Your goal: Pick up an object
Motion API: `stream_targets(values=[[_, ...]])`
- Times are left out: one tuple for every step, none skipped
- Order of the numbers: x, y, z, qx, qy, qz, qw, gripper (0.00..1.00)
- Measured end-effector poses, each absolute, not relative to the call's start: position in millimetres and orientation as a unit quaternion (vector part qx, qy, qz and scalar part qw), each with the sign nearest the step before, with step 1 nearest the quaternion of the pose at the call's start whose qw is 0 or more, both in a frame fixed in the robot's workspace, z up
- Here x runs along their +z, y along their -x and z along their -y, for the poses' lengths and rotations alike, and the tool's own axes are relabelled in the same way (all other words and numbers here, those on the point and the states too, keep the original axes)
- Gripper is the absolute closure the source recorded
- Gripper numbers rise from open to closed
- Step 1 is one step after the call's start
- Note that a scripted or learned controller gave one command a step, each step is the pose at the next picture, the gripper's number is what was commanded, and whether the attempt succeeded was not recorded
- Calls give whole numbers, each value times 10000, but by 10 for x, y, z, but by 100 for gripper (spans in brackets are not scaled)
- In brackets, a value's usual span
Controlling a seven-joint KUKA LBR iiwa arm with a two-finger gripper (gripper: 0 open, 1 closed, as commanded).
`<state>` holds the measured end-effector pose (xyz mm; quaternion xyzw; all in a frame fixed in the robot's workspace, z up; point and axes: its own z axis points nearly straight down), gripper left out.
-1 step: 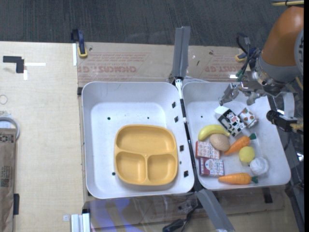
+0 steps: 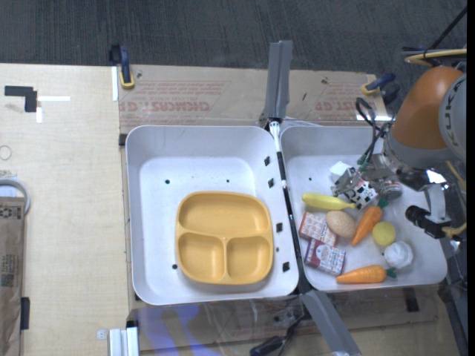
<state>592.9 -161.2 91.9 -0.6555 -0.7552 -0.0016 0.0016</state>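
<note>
Claw [image 2: 355,184] low in the right bin [image 2: 312,143], upper middle, over the heap of toy food. Open or shut: cannot tell. Banana [image 2: 324,201] lies just below-left of it, long axis running left-right. Upright carrot [image 2: 366,224] just below-right. Likely pick: the banana, nearest, gripped across its width.

A divided plate [image 2: 224,237] lies in the left bin [image 2: 141,199]; food items crowd the right bin [image 2: 430,273].
</note>
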Motion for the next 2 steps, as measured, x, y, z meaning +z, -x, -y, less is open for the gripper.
stream_targets(values=[[1020,-5929,1641,-8,6573,7536,4,100],[1870,-6594,1361,2,6677,7444,-10,100]])
